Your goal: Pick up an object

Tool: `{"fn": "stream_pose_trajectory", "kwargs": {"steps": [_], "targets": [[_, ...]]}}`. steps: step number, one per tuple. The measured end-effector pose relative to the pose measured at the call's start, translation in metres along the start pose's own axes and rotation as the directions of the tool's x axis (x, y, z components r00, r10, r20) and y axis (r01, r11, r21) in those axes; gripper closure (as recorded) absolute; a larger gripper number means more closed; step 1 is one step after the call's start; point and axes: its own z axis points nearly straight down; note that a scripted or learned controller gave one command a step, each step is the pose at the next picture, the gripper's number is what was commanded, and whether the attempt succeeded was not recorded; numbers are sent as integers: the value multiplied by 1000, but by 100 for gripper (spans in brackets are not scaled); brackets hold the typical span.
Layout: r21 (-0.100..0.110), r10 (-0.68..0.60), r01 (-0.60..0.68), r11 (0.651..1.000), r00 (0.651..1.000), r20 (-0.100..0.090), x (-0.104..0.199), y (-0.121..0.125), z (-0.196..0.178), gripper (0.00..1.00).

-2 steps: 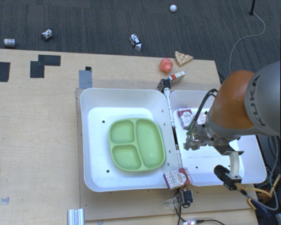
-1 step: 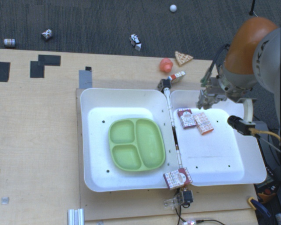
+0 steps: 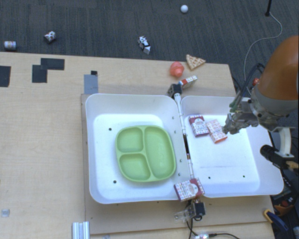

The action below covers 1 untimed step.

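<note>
Red-and-white packets (image 3: pixel 207 127) sit near the right bin's (image 3: pixel 233 179) back-left corner, gripper (image 3: pixel 232 125) hovering just beside them, can't tell if fingers are spread, so it's pre-grasp, needs lining up and dropping.

Light wooden bench (image 3: pixel 42 140) fills most of view, evenly lit. Dark grey ribbed carpet (image 3: pixel 117 23) runs beyond bench's far edge. Black tape patches (image 3: pixel 46 69) near far-left corner of bench. Small litter on carpet: white ball (image 3: pixel 184 8), crumpled scraps (image 3: pixel 144 44). Thin cable (image 3: pixel 275 25) trails over carpet at far right.
</note>
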Motion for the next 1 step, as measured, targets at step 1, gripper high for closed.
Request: {"fn": "stream_pose_trajectory", "kwargs": {"steps": [1], "targets": [[1,-1,1,1000,1000,0,0,0,0,0]]}}
